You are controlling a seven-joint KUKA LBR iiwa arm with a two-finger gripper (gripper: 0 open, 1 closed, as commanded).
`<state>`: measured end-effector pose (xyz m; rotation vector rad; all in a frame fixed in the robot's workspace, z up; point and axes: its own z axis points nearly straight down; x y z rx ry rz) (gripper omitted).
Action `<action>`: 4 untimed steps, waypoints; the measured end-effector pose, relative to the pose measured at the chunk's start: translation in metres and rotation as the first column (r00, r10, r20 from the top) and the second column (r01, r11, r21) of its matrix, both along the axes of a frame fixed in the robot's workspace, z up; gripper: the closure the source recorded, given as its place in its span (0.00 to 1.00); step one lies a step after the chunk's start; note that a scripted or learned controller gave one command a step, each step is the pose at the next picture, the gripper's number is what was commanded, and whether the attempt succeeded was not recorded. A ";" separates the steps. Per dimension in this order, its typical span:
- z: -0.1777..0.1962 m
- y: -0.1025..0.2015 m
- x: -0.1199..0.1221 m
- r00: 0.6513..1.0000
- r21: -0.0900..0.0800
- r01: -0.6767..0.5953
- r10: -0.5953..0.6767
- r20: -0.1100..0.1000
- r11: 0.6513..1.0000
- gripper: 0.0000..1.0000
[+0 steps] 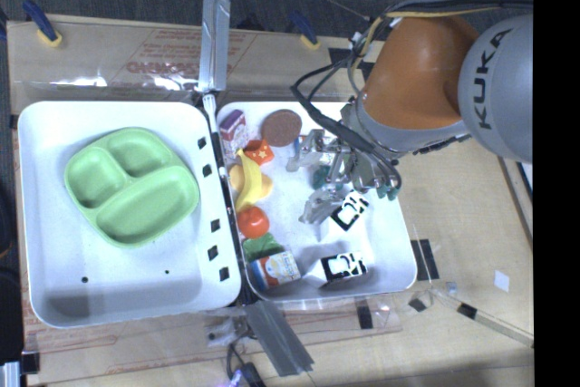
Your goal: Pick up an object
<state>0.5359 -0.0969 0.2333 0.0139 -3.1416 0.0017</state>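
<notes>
Hovering low inside the right bin (pixel 399 263), the claw (pixel 319 181) points toward the bin's middle; whether it is spread or pressed together cannot be told, and nothing shows between its tips. Just beside it, on the side nearer the camera, lies a black-and-white patterned block (pixel 350 211), touching or nearly touching it. A second such block (pixel 343 267) sits beyond that. Across the bare floor from the claw, along the divider, crowd a banana (pixel 250 180), a tomato (pixel 254 220), a brown disc (pixel 282 127) and a small jar (pixel 276 268). Farther off, the left bin (pixel 36 222) bears a green divided plate (pixel 132 184).
</notes>
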 end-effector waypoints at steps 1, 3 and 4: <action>-0.100 0.005 -0.010 0.982 0.004 -0.187 0.187 -0.005 0.982 0.00; -0.142 -0.060 0.044 0.969 0.004 -0.246 0.246 -0.002 0.969 0.00; -0.103 -0.116 -0.011 0.972 -0.001 -0.236 0.236 0.002 0.972 0.00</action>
